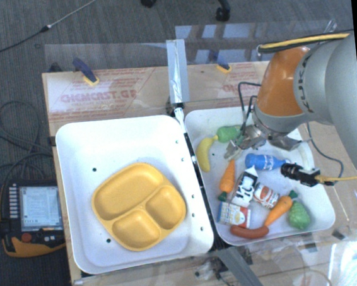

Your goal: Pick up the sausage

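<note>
The sausage [249, 231] lies flat along the lower edge of the right bin [326, 216], lower centre-right of the frame, red-brown, running roughly left to right. Just above it sits a small carton [233, 214], and a carrot [279, 210] slants up to its right, next to a green leafy item [298, 216] in the bin's lower right corner. The gripper [245, 140] hangs over the upper part of the same bin, well apart from the sausage, beside a green item [228, 132] and above a second carrot [227, 176]; cannot tell whether the claw is released or clenched, and nothing is visible in it. A banana [204, 153] rests against the bin's left wall and a blue bottle [264, 160] lies near the centre. The left bin [77, 143] holds a yellow divided plate [139, 205].
</note>
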### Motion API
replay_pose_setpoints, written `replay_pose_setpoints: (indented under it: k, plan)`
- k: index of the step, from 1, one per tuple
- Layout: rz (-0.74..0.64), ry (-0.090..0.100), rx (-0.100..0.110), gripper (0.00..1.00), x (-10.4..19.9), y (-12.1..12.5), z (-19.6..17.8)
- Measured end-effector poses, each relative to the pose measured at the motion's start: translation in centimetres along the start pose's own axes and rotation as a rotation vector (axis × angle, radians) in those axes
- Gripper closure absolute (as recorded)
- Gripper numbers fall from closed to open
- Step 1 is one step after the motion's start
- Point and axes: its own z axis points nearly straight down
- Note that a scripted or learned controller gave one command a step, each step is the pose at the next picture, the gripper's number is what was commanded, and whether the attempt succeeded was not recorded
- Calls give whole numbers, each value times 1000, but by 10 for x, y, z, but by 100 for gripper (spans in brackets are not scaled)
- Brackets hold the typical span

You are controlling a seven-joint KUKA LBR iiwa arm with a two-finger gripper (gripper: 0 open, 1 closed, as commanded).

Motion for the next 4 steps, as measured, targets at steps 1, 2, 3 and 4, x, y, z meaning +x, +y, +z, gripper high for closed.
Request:
replay_pose_setpoints:
  k: [1, 2, 3, 4]
  plan:
    - [0, 0, 0, 0, 0, 0, 0]
    - [-176, 4, 13, 0, -12, 28, 11]
    - [-208, 4, 3, 0, 8, -56, 9]
    - [-149, -2, -4, 0, 33, -98, 7]
